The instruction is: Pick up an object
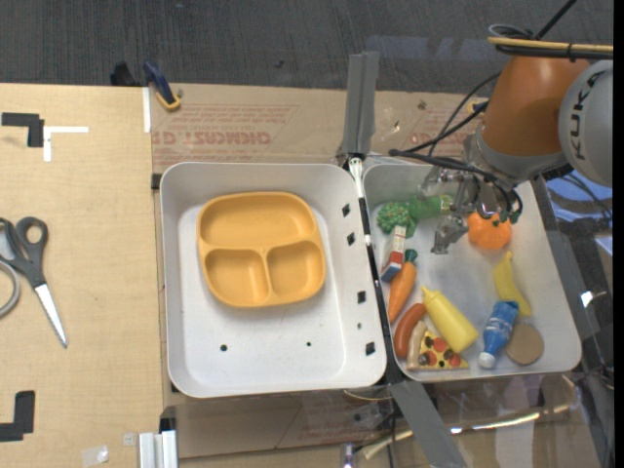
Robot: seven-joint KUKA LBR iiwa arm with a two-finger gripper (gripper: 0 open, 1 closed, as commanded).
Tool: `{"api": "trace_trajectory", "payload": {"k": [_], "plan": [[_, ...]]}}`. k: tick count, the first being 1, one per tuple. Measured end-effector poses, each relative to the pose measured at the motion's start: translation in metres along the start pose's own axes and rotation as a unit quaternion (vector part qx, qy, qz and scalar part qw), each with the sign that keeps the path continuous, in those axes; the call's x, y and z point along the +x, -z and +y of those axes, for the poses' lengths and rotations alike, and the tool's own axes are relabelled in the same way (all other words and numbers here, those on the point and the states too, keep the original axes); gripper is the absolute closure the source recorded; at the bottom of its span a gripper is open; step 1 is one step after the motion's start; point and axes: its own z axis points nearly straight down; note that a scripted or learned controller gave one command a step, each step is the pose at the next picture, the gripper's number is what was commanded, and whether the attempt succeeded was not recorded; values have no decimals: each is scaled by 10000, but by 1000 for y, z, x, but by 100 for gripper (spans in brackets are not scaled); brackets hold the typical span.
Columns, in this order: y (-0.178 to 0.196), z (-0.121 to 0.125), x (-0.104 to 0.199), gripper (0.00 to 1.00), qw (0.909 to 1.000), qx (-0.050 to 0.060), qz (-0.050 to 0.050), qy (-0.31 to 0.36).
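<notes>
My gripper (470,220) hangs low over the back of the right bin (558,261), under the orange wrist band. An orange fruit (490,234) lies right below and beside it, partly covered by the gripper body. A green broccoli (395,215) lies just to its left. Further forward in this bin lie a carrot (402,287), a red sausage (409,326), a yellow mustard bottle (449,321), a pizza slice (435,352), a blue bottle (497,331), a banana (509,283) and a brown disc (526,344).
The left bin (263,359) holds a yellow divided plate (261,247). A raised divider (363,252) separates the two bins. Scissors (35,273) lie on the bench at far left. Cables run behind the arm at the upper right.
</notes>
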Motion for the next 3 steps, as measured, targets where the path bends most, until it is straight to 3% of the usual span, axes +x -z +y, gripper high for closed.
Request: {"api": "trace_trajectory", "payload": {"k": [1, 2, 3], "plan": [[-9, -41, -4, 0, 9999, 4, -26, -133], [-8, -55, 11, 0, 10000, 0, -55, -61], [-26, -73, 57, 0, 9971, -9, 153, -750]]}}
